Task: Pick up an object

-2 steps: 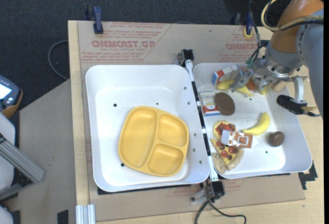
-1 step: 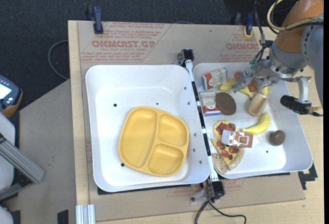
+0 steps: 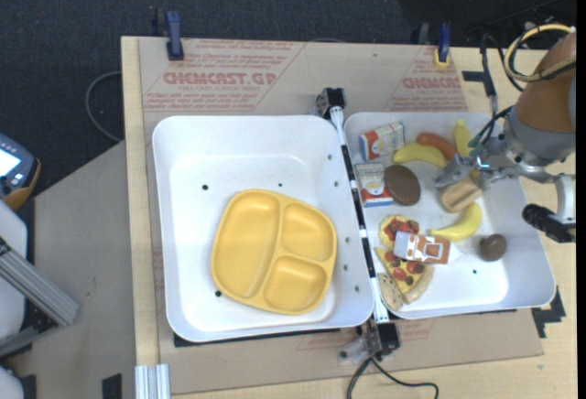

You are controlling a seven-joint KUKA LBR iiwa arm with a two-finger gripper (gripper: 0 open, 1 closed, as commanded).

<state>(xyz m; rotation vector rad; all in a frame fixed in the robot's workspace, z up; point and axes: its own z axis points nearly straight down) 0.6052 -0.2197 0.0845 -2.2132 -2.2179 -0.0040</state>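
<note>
Landmark: the yellow tray [image 3: 273, 250], with three sections, lies in the left bin [image 3: 183, 150].
Right bin [image 3: 522, 283]: it sits just beside the left bin, on the far side from the tray, and it has toy food in it.
Arm [image 3: 548, 109]: it comes in from the right, well apart from the yellow tray, over the right bin's far edge.
Gripper [image 3: 465, 167]: it is low over the food in the right bin, far from the yellow tray. I cannot tell if it is apart or together, and I see nothing clamped in it.
Bread roll [image 3: 460, 195]: tan, right under the gripper.
Brown ball [image 3: 401, 184]: between the yellow tray and the bread roll.
Bananas: one [image 3: 461, 223] lies just below the bread roll, one [image 3: 417, 153] lies above the brown ball.
Pizza slice [image 3: 404, 274]: in the right bin, near the edge closest to the yellow tray, with a small red and white box [image 3: 421, 247] on it.
Small brown lump [image 3: 492, 246]: farther from the yellow tray than the pizza slice.
Little cartons: one [image 3: 381, 140] is above the brown ball, one [image 3: 372, 184] is just beside it on the tray's side.
</note>
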